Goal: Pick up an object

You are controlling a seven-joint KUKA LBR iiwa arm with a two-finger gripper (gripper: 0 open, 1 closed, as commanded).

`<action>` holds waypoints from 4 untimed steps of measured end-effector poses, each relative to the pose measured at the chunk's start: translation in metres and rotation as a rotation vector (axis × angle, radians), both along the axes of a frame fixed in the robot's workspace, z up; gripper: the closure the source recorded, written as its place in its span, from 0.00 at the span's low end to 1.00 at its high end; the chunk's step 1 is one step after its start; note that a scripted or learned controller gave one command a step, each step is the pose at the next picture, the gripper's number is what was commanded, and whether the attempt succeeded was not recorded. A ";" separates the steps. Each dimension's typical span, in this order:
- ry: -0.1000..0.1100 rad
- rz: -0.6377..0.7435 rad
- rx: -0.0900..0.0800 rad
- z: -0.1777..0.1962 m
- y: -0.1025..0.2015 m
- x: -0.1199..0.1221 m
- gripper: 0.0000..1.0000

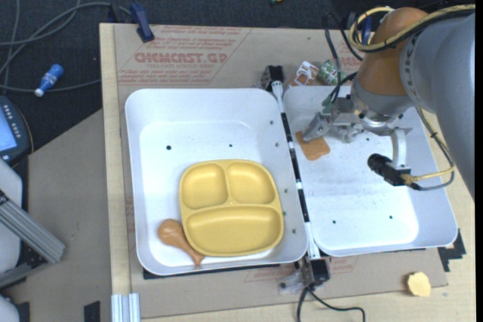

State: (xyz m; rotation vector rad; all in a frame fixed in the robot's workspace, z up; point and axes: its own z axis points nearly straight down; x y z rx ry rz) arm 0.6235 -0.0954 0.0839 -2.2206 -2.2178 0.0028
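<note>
You've got a bulky grey rounded arm (pixel 445 64), orange wrist band (pixel 389 60), yellow cable loops, metal-grey two-finger gripper (pixel 332 124)

Slanted overhead view of both bins (pixel 143 162)

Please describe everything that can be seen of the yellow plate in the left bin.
The yellow plate is a rounded-square tray that looks like matte plastic, with three compartments: two small ones at the far side, one wide one at the near side. All three look bare. It lies flat, right side up, in the near part of the left bin, a little askew. An orange drumstick-shaped toy lies against its near left corner.
</note>
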 end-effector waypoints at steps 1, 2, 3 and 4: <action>-0.002 -0.001 -0.001 0.001 -0.026 -0.007 0.00; -0.020 0.004 -0.005 0.129 -0.024 0.014 0.00; 0.004 0.004 0.001 -0.007 0.000 0.015 0.00; 0.002 0.000 0.001 0.001 -0.001 -0.021 0.00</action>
